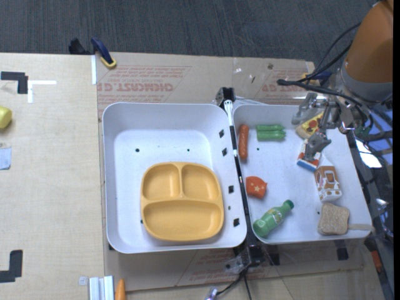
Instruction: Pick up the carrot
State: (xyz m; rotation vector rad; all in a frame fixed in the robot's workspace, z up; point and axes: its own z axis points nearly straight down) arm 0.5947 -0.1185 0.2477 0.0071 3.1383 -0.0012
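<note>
The gripper hangs over the upper right part of the right bin, its grey fingers pointing down toward a small red, white and blue block just below them; nothing is seen between the fingers, and how far apart they stand cannot be told from this slanted view. The carrot lies well to the left of the gripper, lengthwise along the right bin's left wall, untouched. Just right of the carrot's upper end sits a green ridged vegetable piece. Below the carrot rests a red-orange toy food piece, and lower still a green bottle lies tilted on its side. Along the bin's right side are a yellow item partly hidden by the gripper, a white and orange carton and a slice of bread. The left bin holds a yellow divided plate.
</note>
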